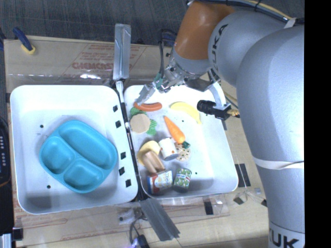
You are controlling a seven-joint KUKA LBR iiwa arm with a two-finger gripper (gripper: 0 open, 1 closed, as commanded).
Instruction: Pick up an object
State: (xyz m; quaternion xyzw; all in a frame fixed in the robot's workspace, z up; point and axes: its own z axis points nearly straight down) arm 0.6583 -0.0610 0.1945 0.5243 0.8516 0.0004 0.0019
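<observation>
Camera view is showing the pincer (151, 89), fingers slightly apart and gripping nothing, hovering just above a sausage (148, 107) lying in the right bin (220, 154), likely light, smooth, best gripped mid-length.

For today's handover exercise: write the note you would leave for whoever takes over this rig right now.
Gripper: over the far left corner of the right bin, just above the sausage; nothing seen between its fingers.
Things: sausage, banana, carrot and two small cans lie in the right bin; blue divided plate in the left bin.
Done: nothing lifted.
Left: grasp and lift one object.
</observation>
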